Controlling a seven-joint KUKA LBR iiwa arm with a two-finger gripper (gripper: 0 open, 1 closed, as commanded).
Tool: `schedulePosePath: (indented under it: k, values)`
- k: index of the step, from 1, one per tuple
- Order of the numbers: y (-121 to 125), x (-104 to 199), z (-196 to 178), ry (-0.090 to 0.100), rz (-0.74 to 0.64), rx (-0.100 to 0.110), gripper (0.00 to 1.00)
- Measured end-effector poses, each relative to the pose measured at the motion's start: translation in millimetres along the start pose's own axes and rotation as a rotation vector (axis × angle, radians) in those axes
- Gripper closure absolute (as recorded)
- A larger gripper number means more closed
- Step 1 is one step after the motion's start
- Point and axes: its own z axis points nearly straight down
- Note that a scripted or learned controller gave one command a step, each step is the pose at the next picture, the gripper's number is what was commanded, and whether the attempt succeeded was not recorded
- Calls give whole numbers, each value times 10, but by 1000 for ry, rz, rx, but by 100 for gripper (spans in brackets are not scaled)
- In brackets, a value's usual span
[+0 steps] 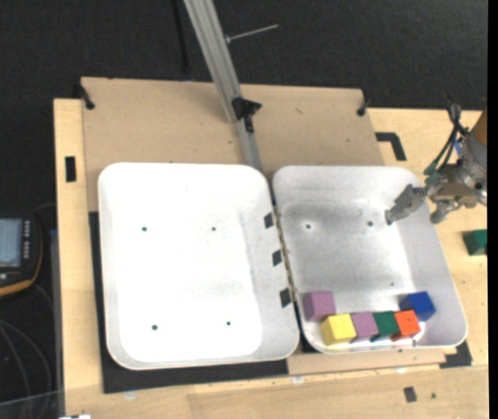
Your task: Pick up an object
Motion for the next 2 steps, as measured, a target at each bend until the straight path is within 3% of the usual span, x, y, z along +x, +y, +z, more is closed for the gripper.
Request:
schedulePosePath:
  k: [1, 2]
  values:
    - [6, -10, -112, -1, -3, -2, 100]
    - [155, 815, -222, 3, -7, -3, 100]
